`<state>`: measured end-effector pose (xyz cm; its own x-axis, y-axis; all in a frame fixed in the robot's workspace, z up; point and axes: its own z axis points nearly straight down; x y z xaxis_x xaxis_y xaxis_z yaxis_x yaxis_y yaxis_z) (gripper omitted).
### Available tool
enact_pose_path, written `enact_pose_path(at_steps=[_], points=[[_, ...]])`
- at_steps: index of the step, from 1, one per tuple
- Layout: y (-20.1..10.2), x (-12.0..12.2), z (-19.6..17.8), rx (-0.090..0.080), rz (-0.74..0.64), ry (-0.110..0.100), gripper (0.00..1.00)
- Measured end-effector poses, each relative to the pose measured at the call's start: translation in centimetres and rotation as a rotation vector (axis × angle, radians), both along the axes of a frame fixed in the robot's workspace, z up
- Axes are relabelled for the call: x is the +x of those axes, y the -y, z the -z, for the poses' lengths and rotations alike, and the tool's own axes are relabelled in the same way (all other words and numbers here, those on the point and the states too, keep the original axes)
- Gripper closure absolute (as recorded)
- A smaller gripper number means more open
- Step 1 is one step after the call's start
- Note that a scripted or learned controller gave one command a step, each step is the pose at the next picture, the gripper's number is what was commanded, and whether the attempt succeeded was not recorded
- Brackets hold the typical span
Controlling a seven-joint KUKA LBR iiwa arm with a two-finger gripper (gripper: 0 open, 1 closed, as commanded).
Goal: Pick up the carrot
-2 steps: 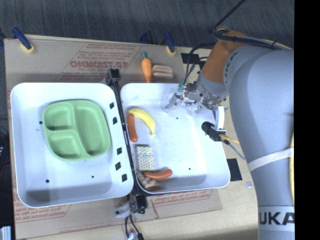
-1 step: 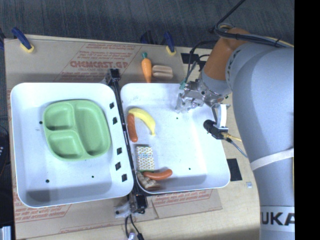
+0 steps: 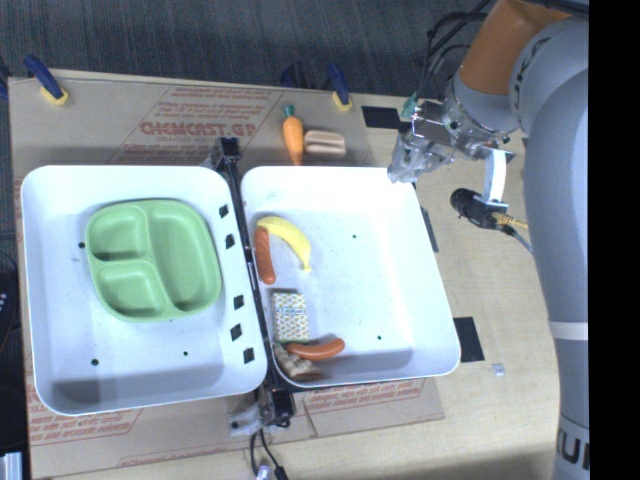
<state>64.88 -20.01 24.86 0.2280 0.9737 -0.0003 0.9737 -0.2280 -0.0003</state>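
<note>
The carrot (image 3: pixel 292 137) is lying outside the bins, on the cardboard (image 3: pixel 180 118) just behind the right bin (image 3: pixel 430 298), beside a hot dog bun (image 3: pixel 324 144). The gripper (image 3: pixel 405 171) is hovering over that bin's far right corner, well apart from the carrot; I cannot tell how its fingers are standing.

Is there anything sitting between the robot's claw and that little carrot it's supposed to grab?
Yes, by the look of it. The carrot lies on the cardboard behind the right bin, outside it. A small tan and pink block sits right beside the carrot, on the side facing the gripper, which hovers over the bin's far right corner.
</note>
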Motion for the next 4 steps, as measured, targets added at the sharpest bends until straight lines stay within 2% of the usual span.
enact_pose_path(at_steps=[1, 2, 3, 4], points=[[-6.5, 0.7, 15.8, 0.002, 0.271, -0.005, 1.0], [-12.5, -3.0, 5.6, 0.002, 0.322, -0.003, 1.0], [-19.9, -2.1, -5.3, 0.001, 0.134, -0.003, 1.0], [-15.6, -3.4, -2.1, 0.0, -0.179, -0.004, 1.0]])
